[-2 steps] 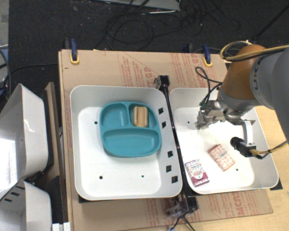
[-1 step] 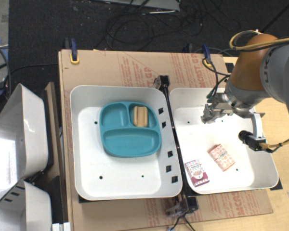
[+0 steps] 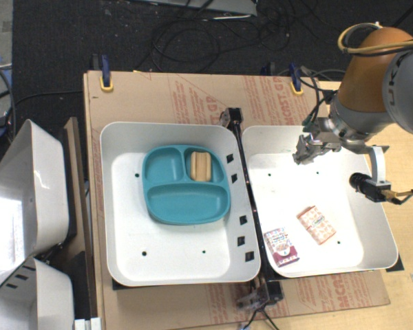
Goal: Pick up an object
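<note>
A teal divided plate lies in the left bin, with a tan wooden block in its upper right compartment. Two small packets lie in the right bin: an orange patterned one and a pink and white one near the front edge. My gripper hangs over the far part of the right bin, well away from both packets, with nothing seen between its fingers.
The two white bins sit side by side on a cardboard-covered bench, with black clips along the divide between them. White tubs stand off the bench at the left. Cables lie on the dark floor behind.
</note>
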Motion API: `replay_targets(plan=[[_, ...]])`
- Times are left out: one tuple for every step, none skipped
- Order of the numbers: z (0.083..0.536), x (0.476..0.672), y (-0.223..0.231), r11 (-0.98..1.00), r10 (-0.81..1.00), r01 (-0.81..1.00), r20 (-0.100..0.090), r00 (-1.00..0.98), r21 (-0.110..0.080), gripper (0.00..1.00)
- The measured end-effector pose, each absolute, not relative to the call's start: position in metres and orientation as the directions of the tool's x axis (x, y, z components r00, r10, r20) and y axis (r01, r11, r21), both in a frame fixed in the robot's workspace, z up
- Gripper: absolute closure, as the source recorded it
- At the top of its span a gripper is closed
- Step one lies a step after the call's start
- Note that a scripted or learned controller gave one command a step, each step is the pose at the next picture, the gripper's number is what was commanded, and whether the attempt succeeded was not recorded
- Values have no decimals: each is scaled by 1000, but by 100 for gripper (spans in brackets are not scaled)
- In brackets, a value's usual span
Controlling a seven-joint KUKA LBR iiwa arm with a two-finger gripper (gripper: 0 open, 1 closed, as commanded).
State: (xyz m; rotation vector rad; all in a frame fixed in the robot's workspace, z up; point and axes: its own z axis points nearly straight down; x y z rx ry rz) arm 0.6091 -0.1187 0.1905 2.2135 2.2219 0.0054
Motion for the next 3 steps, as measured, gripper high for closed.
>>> replay_targets(plan=[[234,613,-122,4,1000,1000,-2,-4,6,100],[231,617,-57,10,1000,1000,2,-10,0,100],[239,619,-1,9,1000,1000,2,-9,1,100]])
